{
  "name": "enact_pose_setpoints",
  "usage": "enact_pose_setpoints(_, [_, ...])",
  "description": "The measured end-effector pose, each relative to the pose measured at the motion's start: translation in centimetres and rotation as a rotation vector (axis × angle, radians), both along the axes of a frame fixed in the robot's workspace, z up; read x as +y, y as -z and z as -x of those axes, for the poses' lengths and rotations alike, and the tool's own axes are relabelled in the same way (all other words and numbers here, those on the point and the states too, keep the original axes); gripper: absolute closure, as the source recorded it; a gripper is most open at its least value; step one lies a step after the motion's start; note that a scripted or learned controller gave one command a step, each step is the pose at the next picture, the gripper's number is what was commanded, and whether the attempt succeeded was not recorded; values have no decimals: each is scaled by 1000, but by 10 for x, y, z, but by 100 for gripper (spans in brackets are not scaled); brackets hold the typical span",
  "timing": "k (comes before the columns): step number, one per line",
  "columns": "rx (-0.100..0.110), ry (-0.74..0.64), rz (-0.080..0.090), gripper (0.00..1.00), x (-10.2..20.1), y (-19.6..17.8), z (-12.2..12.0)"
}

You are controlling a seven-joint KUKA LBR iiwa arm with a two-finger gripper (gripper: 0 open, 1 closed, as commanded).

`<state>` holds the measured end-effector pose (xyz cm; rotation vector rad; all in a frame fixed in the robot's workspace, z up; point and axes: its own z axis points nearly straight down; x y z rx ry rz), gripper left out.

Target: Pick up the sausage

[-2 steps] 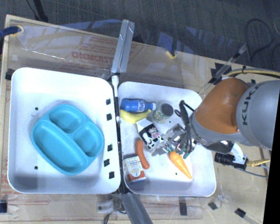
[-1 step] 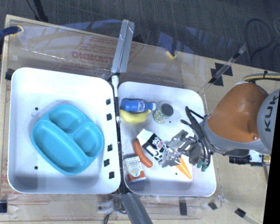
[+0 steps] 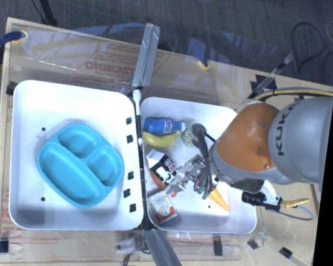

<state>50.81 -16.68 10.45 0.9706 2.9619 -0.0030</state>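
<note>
Two white bins share the bench; we see the gripper (image 3: 180,180) low in the right bin (image 3: 236,224), among a blue bottle (image 3: 162,125), a banana (image 3: 159,139) and an orange cone (image 3: 219,198). We cannot pick out the sausage, nor tell how the tool is set. We judge this the reaching step; next comes locating the target.

So the bench (image 3: 73,56) is a pale wood top with a clear plastic sheet (image 3: 92,46) over the far part – some faded red print under it, can't read it. Two shallow white bins sit side by side on it, touching in the middle: left bin (image 3: 25,141), right bin (image 3: 228,219). A few small dark clips (image 3: 284,252) – I think – lie near the front right corner.
</note>
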Motion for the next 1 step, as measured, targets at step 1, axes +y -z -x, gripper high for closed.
enact_pose_setpoints(1, [17, 304, -12, 100, 29, -124, -33])
